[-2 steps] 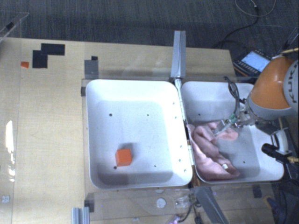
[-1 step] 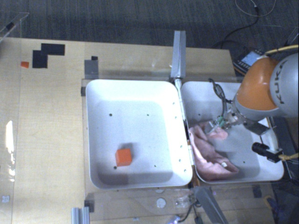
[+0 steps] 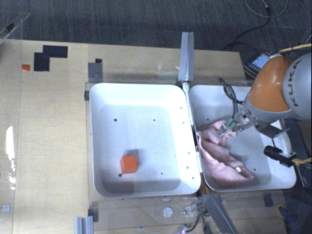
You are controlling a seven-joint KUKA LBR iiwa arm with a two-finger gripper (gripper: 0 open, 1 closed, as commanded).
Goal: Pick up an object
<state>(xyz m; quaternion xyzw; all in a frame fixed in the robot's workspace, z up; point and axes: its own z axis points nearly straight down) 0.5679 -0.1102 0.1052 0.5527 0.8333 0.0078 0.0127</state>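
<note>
Toward the counter's (image 3: 48, 145) far left corner lie a small orange square (image 3: 26, 68) and, just beside it, a black stepped shape (image 3: 48, 56) flat on the pale wood.

Further along sits the left bin (image 3: 105, 106), shallow and white, with small dark dots scattered over its floor. An orange block (image 3: 129, 164) rests on that floor toward the bin's near left corner, clear of both walls and well apart from anything else. A grey metal post (image 3: 186, 57) stands at the counter's far edge, in line with the seam where the two bins meet.

The right bin (image 3: 207, 99) touches the left one along that seam. A pink cloth (image 3: 219, 155) lies crumpled inside it, bunched against the bin's left wall and spreading toward its near edge, with folds running across the heap and a small pale spot near its near right end.

The claw (image 3: 229, 126) hangs over the far end of the cloth, at or just above the fabric; whether it touches cannot be told. Its tips are too small and cluttered with cabling to judge how they stand, and nothing can be seen gripped between them. Behind it, the grey arm (image 3: 300, 89) with its orange band (image 3: 269, 82) reaches in over the right bin's far right corner.
</note>
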